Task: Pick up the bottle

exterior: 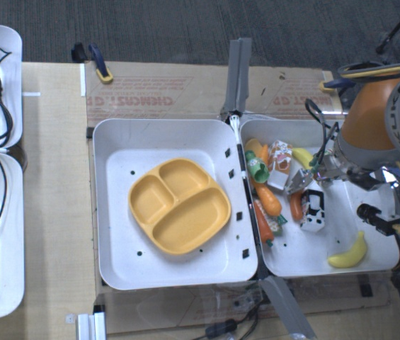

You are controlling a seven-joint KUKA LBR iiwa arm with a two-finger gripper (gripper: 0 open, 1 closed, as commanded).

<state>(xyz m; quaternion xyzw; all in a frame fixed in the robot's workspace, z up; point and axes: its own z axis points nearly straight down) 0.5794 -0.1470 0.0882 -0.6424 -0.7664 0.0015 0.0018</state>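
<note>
**Arm low over the cluttered right bin**

The grey arm with its orange band reaches in from the right and hangs over the right-hand shallow white bin (pixel 391 257). Its two-finger gripper (pixel 304 183) sits low among the heap of toys at the bin's left half. The metal fingers point down and to the left, and nothing can be made out between them; how far apart they stand cannot be told from this slanted view.

Just below the gripper lies a small white bottle with black markings (pixel 313 212), close to touching the fingertips but not visibly clasped. Beside it to the left is a red-orange sausage-shaped toy (pixel 296 207), and further left an orange plastic carrot (pixel 267 198) and a longer orange carrot with green leaves (pixel 264 225) along the bin's left wall. Up the wall rest a green cylindrical cup (pixel 257 168) and a small printed packet in white and red (pixel 280 156). A yellow curved piece (pixel 301 157) lies near the arm's wrist. A yellow plastic banana (pixel 348 253) lies alone, well apart, near the bin's front edge.

The left-hand white bin (pixel 115 261) bears a yellow three-compartment plastic plate (pixel 179 205), set at a tilt in its middle.
</note>
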